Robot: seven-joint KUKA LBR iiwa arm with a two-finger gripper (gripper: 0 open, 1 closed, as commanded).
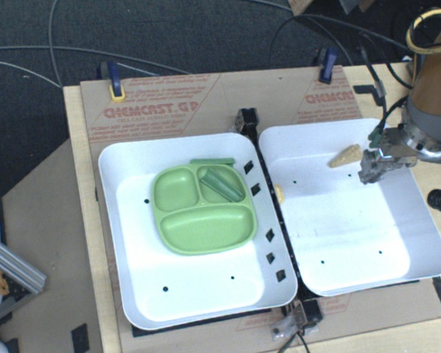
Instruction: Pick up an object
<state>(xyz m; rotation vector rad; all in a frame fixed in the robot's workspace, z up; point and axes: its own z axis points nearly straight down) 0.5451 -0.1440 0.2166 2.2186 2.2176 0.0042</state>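
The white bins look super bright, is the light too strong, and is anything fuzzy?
In the camera view, the right bin and left bin glare nearly pure white, with soft shadows along their walls; the green plate stays clear; the gripper and the small tan object beside it look slightly blurred.

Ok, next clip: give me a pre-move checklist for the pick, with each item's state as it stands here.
1. Target present: tan object lies in the right bin, near its far edge. Ok.
2. Gripper close to target: just to its right, apart from it. Ok.
3. Object held: nothing seen between the fingers. Not ok.
4. Finger opening: cannot tell.
5. Green divided plate out of the way: in the left bin. Ok.
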